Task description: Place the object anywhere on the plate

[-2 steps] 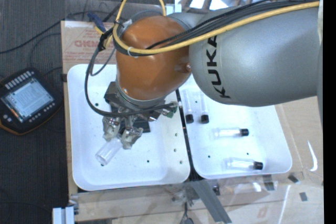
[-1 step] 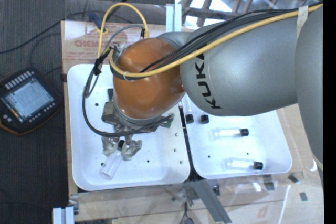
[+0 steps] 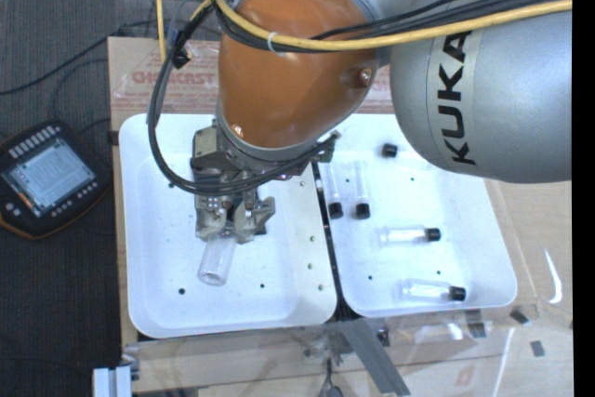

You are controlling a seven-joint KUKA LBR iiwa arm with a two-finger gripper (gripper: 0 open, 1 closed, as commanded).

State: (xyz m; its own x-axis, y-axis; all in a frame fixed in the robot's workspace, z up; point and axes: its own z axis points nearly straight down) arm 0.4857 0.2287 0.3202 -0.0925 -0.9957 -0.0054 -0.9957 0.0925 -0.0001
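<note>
Clear tube [image 3: 215, 263] hangs between the closed fingers of the pincer [image 3: 232, 223] above the left bin [image 3: 149, 293], lifted but not yet placed on any plate

Dark carpet floor [image 3: 56, 14] (cables trailing)

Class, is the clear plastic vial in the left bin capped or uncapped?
Uncapped: the clear plastic vial shows an open round mouth, with no black cap.
</note>
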